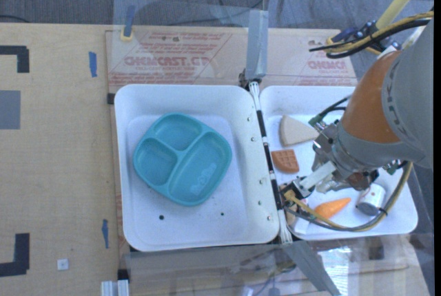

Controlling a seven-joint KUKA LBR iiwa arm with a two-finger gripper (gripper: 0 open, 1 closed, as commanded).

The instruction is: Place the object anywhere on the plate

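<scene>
Claw [303, 190] state we cannot tell; plate [182, 158] bare at nine o'clock, carrot [331, 206] unplaced.

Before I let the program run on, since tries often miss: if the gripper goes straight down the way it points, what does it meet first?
Probably the right bin's floor beside the orange carrot-like piece; the gripper hangs just above it, though depth is unclear.

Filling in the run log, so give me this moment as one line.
gripper low in right bin | plate in left bin, nothing on it | carrot, waffle, wedge in right bin
</scene>
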